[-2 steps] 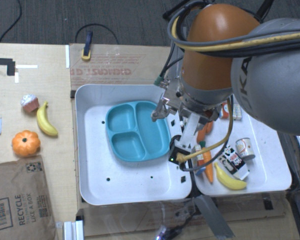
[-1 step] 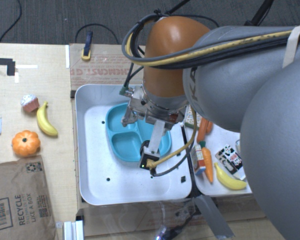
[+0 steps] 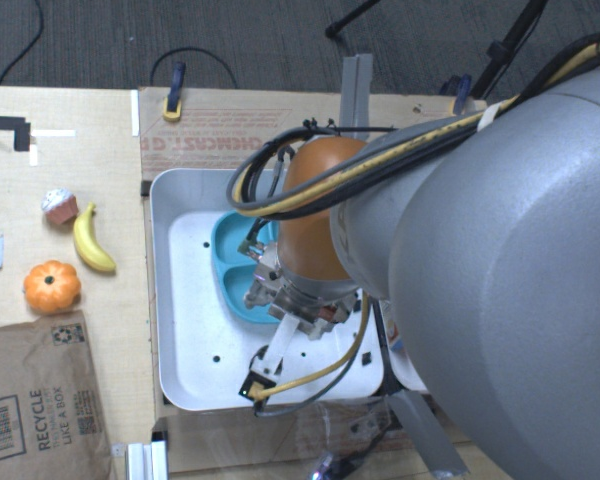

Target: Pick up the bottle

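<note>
The big grey arm [image 3: 500, 268] takes up most of the right side and reaches in over the surface [image 3: 80, 168]. It has an orange band [image 3: 315, 208] near its end, and black and yellow cables [image 3: 380, 163] loop around it. The arm covers most of the right bin and part of the left one.

Under the arm sits a white bin [image 3: 180, 368] with low walls. Inside it lies a blue thing [image 3: 235, 268] with rounded parts, partly hidden. I cannot tell if it is the bottle.

The hand [image 3: 280, 303] hangs just over the blue thing, close to its right edge. I cannot tell if the hand is apart or together, because the arm hides it.

A brown paper bag [image 3: 35, 398] lies at the bottom left. Above it sit a small orange pumpkin [image 3: 52, 286], a yellow banana [image 3: 92, 240] and a little cupcake [image 3: 59, 206], near each other.
</note>
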Robot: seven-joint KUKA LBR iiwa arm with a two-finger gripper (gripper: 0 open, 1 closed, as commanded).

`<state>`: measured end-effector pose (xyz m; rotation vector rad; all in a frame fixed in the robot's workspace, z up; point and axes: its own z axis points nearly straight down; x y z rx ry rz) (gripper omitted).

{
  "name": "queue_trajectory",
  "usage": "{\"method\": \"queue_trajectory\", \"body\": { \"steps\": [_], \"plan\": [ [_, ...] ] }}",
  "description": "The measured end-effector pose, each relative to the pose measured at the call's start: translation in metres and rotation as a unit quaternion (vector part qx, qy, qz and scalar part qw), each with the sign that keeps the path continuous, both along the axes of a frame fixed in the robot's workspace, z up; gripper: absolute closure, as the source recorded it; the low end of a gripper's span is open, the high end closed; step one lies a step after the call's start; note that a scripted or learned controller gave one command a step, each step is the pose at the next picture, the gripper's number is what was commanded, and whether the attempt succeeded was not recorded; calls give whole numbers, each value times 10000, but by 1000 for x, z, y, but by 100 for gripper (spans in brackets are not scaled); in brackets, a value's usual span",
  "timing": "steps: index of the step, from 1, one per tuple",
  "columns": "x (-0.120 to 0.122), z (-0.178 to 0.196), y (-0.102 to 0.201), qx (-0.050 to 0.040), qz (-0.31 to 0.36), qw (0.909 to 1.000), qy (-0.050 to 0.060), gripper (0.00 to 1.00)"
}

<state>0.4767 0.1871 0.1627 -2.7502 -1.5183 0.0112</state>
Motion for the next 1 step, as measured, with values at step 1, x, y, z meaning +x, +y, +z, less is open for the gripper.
{"method": "queue_trajectory", "body": {
  "steps": [1],
  "plan": [
    [1,8,-2,-8,-33,10000,14,100]
  ]
}}
